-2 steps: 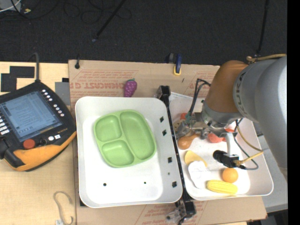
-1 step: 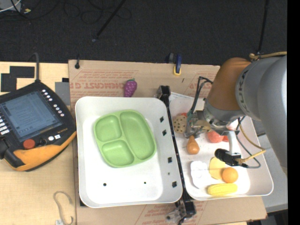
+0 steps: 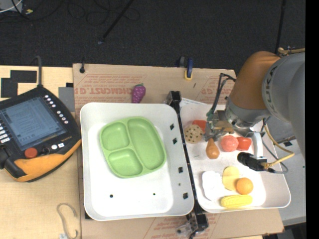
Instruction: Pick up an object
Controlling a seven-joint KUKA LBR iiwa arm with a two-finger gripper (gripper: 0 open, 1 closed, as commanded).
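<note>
Gripper (image 3: 213,127) lowered into right bin (image 3: 279,199), upper left part. Pear-shaped orange object (image 3: 213,149) lying just below fingertips, long axis roughly vertical in view. Jaw opening cannot be told; no grasp seen.

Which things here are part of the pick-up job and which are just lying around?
Job: gripper; right bin with cookie, pear, tomato, orange, corn.

Lying about: green divided plate in left bin, purple grapes, control pendant.
</note>
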